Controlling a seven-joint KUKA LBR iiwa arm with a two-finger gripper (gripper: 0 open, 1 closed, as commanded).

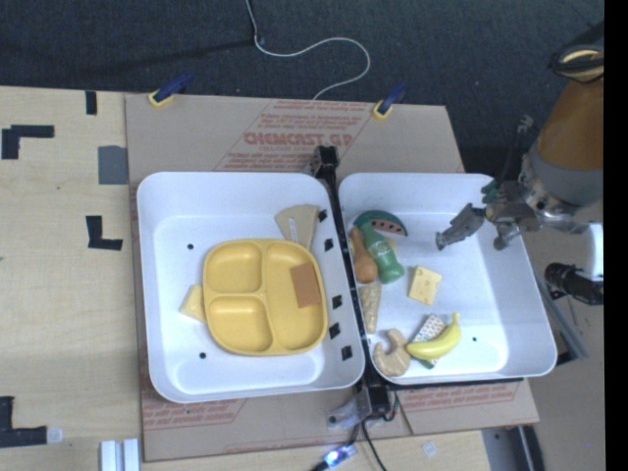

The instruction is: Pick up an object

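Note:
My gripper (480, 234) hangs over the upper right part of the right bin (510, 302), its two dark fingers spread apart with nothing between them, so it is open. Left of and below it lie the toy foods: a watermelon slice (383, 226), a green bottle (387, 259), an orange carrot (362, 259), a yellow cheese block (424, 285), a banana (438, 340), a waffle cone (370, 304) and a beige pretzel-like piece (390, 353). The nearest of them, the cheese block, is well below the left finger (454, 233).
The left bin (162, 224) holds a yellow divided plate (257, 297) with a brown slice (306, 285) on it, a beige wedge (299, 222) at its top and a yellow wedge (190, 303) at its left. A black divider (339, 263) joins the bins.

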